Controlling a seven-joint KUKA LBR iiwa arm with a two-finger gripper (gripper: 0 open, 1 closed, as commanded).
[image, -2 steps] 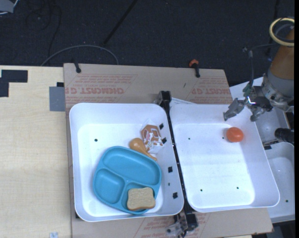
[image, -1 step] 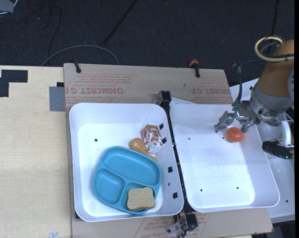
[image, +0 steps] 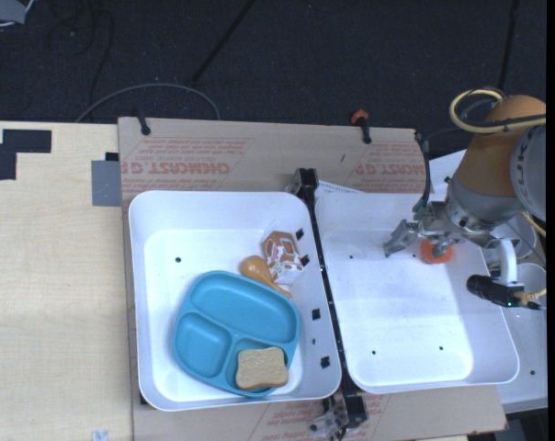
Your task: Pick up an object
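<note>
Hovering low over the right-hand shallow white plastic bin (image: 415, 338), the grey two-finger gripper (image: 415, 237) sits near that bin's upper right part, just left of a small round orange object (image: 435, 251). The grey metal fingers (image: 399, 240) look splayed partway open, pointing left and down toward the bin floor. Nothing is visible between them. The orange piece lies touching or just beside the gripper body, partly tucked beneath the wrist; whether it is a loose item or part of the tool, cannot tell.

Left-hand white bin (image: 158, 246) holds 4 things: a blue 3-compartment plastic tray (image: 227, 324), a tan slice of toy bread (image: 261, 368) resting in the tray's lower right compartment, a yellowish-orange spoon-shaped toy (image: 259, 272) at the tray's upper edge, and a brown-and-white crinkled wrapper (image: 281, 249) just above that.

Risks, as judged:
- Fingers close on bare floor, since the nearest candidate lies behind them, not between.
- A descent could nudge the orange piece toward the bin's right wall.
- Other targets are well apart, across the black divider (image: 319, 283); a low crossing could clip it.
</note>
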